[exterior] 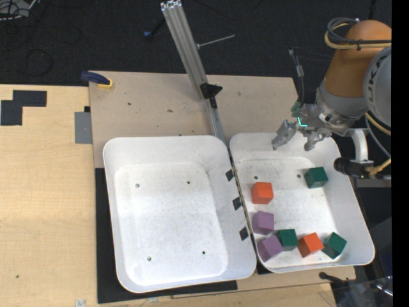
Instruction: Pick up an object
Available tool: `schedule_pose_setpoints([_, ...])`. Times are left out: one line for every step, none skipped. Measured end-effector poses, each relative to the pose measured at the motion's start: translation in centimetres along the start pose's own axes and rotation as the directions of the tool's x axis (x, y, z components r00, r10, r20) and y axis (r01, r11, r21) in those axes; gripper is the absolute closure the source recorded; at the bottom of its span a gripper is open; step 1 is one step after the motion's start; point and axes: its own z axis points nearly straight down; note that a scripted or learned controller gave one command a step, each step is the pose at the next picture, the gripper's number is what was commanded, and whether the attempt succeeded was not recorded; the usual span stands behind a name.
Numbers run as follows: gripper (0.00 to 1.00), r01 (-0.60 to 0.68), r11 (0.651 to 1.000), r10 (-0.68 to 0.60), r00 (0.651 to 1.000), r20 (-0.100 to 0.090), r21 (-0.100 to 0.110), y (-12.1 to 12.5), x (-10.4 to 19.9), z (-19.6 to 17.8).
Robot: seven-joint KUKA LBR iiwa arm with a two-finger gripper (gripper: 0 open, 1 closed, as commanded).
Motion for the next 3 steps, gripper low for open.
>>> schedule_pose_setpoints([0.0, 0.003, 1.0, -0.003, 1.0, 0.002, -0.005, 0.1, 0.0, -0.3])
schedule_pose_setpoints([0.0, 0.002, 1.0, -0.002, 1.0, 0.0, -0.001, 0.3, 0.8, 4.4])
schedule_pose_setpoints([0.0, 0.0, 1.0, 0.0, 1.0, 0.0, 0.002, 0.1, 0.9, 10.9])
